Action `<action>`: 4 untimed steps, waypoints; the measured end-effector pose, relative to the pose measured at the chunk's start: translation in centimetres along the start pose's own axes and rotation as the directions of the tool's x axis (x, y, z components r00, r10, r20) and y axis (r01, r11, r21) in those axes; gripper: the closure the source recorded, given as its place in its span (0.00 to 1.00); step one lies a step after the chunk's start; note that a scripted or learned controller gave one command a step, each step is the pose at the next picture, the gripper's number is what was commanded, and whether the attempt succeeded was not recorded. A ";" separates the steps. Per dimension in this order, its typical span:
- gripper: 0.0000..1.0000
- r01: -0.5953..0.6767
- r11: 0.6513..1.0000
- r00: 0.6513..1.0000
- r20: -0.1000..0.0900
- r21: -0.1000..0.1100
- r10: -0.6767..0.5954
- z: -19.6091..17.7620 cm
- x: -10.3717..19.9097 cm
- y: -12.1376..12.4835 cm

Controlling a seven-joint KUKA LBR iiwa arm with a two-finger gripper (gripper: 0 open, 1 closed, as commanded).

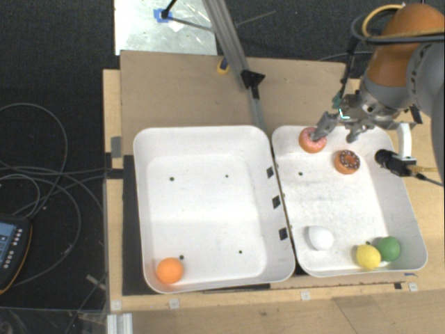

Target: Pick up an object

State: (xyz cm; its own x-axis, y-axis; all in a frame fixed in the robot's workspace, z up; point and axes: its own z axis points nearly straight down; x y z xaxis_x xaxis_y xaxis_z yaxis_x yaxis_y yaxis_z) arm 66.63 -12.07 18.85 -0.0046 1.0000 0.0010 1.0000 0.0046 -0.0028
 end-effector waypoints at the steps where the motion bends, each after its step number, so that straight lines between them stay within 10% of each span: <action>1: 0.00 0.002 1.000 1.000 0.002 -0.004 -0.002 -0.3 0.0 0.1; 3: 0.00 0.002 1.000 1.000 0.002 0.014 -0.002 9.9 0.5 0.3; 4: 1.00 0.007 1.000 1.000 0.001 0.010 -0.007 8.7 0.6 0.5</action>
State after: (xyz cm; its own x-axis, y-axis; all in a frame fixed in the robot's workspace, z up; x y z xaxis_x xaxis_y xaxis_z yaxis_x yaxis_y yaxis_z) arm 67.09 -11.45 10.19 -0.0112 0.9999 -0.0004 0.9999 0.0112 -0.0126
